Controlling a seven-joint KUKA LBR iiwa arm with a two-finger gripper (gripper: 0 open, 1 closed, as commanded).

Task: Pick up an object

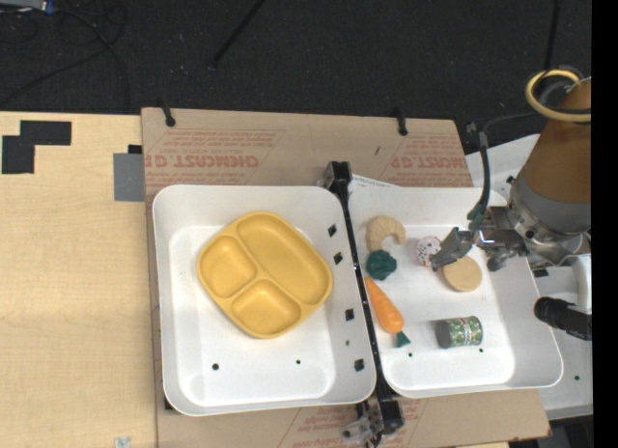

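Jaws spread wide, holding nothing, gripper [475, 245] over right bin [526, 364] | nearest target: tan disc [463, 276] just below | advice: centre over disc, descend straight, then close.

The gripper [462, 248] hangs over the right bin [526, 359], just above a tan round piece [463, 276]. The yellow plate [264, 272] lies in the left bin [183, 359].
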